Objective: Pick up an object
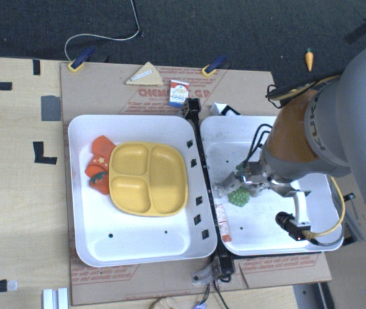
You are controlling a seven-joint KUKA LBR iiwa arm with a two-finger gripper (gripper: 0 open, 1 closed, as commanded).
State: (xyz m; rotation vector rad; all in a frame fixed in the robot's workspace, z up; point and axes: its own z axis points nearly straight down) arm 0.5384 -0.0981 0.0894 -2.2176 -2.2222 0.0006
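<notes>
Reaching into the right white bin (260,237), my gripper (246,180) sits low over a small green knobbly object (239,197), just at its twelve o'clock; whether it is parted or closed I cannot tell. Nothing looks lifted yet, so the pick remains. The bin's dividing wall lies close at nine o'clock; open floor stretches toward six. The yellow compartment plate (149,177) occupies the left bin (92,237).

I see two white bins (80,192); yellow divided plate (149,177); red-orange toy with a green bit (99,165); green lump (239,198); grey arm (353,114) with orange band (289,134); light wood tabletop (15,205); brown cardboard (131,98) with red print.
</notes>
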